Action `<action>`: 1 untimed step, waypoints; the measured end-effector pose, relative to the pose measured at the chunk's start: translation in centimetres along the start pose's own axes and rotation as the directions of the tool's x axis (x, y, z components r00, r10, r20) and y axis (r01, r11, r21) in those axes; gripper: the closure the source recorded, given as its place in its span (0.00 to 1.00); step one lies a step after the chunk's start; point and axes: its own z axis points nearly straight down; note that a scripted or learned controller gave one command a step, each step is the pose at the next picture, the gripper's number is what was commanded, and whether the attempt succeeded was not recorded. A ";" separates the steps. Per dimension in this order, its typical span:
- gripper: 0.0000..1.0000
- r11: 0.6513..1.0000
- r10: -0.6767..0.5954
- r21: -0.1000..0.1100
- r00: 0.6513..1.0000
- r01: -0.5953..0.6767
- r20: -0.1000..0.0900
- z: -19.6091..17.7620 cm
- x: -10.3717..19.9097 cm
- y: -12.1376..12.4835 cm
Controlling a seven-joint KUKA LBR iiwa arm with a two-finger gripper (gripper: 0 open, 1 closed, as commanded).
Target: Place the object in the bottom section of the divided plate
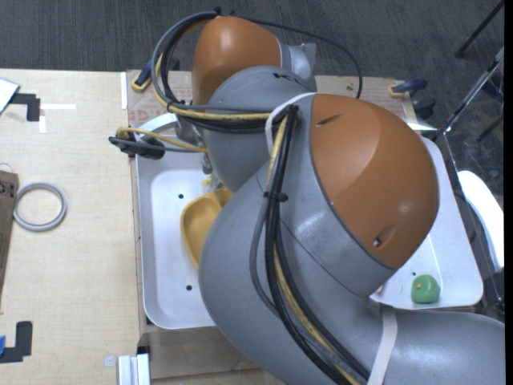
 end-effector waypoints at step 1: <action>1.00 1.000 0.007 -0.001 1.000 -0.007 -0.001 -1.0 0.0 0.4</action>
